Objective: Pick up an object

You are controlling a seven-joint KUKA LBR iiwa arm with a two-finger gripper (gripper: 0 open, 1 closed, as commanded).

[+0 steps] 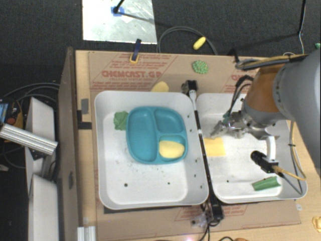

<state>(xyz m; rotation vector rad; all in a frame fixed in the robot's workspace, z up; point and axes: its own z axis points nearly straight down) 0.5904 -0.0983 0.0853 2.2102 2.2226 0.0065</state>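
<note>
The arm reaches in from the right, and my gripper (219,129) hangs low in the right bin (235,195), near its left wall. A flat yellow square slice (214,147) lies just below the gripper tip, very close to it. I cannot tell if they touch. A green oblong piece (266,184) rests near that bin's front right corner. In the left bin (150,197) sits a teal divided plate (145,134) with a yellow rounded piece (171,149) in its lower right compartment. A green leafy piece (120,120) lies against the plate's left rim.
Behind the bins, the cardboard sheet bears a yellow piece (160,88) and a green dotted disc (200,67). A blue and yellow clip (135,53) sits at its back edge. A narrow black divider (197,129) runs between the bins.
</note>
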